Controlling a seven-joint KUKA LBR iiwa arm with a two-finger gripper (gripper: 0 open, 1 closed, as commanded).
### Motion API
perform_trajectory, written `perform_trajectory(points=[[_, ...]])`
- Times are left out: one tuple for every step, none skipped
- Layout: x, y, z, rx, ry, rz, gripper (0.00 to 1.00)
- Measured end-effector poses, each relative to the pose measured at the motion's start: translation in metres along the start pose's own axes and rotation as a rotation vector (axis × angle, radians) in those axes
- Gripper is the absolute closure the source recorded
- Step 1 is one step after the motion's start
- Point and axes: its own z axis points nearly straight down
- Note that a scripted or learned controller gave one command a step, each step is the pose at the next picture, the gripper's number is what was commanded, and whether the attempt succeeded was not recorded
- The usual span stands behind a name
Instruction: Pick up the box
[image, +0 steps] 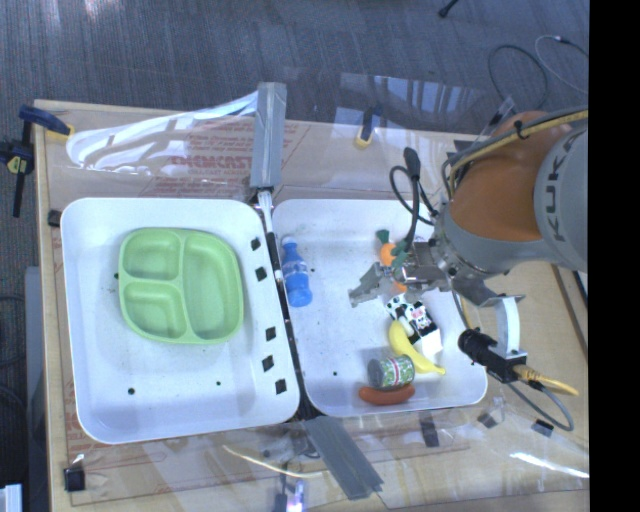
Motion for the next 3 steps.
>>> perform_trajectory(points=[[0.022, 0.065, 0.144, -0.003, -0.002, -0.143, 0.0], [-0.016, 0.107, 0.154, -0.002, 0.0, -0.066, 0.0], [-0.015, 0.107, 0.147, 0.003, 0.005, -0.07, 1.0]])
